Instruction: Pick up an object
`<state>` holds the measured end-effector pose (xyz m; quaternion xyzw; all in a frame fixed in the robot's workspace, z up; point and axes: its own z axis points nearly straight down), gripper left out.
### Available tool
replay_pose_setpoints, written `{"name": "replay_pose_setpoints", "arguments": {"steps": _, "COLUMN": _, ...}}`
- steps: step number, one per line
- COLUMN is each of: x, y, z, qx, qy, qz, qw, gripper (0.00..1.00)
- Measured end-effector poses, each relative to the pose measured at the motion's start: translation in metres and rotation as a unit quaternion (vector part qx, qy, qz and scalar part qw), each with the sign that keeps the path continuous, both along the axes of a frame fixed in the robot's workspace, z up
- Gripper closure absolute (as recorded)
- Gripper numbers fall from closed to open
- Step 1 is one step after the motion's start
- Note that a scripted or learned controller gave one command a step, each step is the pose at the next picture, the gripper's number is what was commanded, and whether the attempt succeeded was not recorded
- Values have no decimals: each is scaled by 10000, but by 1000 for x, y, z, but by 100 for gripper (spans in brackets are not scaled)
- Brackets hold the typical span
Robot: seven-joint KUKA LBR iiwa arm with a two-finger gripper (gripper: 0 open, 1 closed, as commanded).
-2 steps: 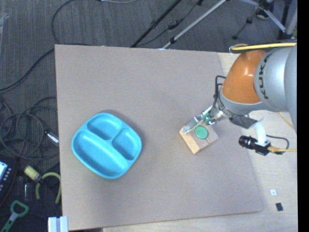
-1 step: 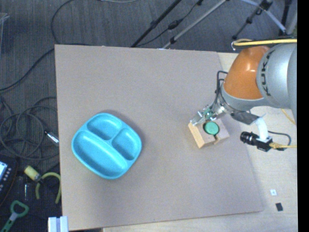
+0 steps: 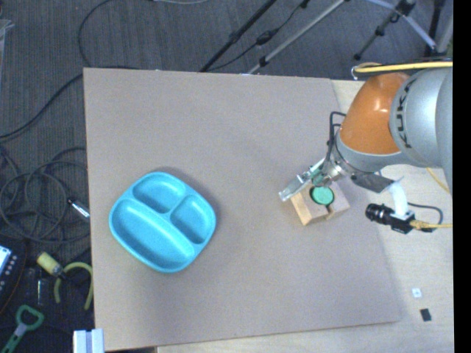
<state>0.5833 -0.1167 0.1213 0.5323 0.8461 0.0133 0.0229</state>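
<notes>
Count at the work surface: one flat tan board (image 3: 221,138). On the board there is one blue divided plate (image 3: 163,221), which has three compartments. There is also one small wooden block (image 3: 310,213), carrying one round green disc (image 3: 321,195). On the pale bench right of the board are two small dark specks (image 3: 425,315), too small to identify. On the floor, lower left, lie two hand tools: one green-handled tool (image 3: 26,319) and one yellow-handled tool (image 3: 75,272).
</notes>
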Motion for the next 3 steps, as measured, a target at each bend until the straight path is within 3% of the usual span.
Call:
{"name": "replay_pose_setpoints", "arguments": {"steps": 1, "x": 6, "y": -3, "z": -26, "qx": -68, "qy": 120, "qz": 892, "qw": 9959, "gripper": 0}}
{"name": "replay_pose_setpoints", "arguments": {"steps": 2, "x": 6, "y": -3, "z": -18, "qx": -59, "qy": 125, "qz": 884, "qw": 9960, "gripper": 100}}
{"name": "replay_pose_setpoints", "arguments": {"steps": 3, "x": -2, "y": -27, "z": 77, "qx": -24, "qy": 272, "qz": 1251, "qw": 9918, "gripper": 100}}
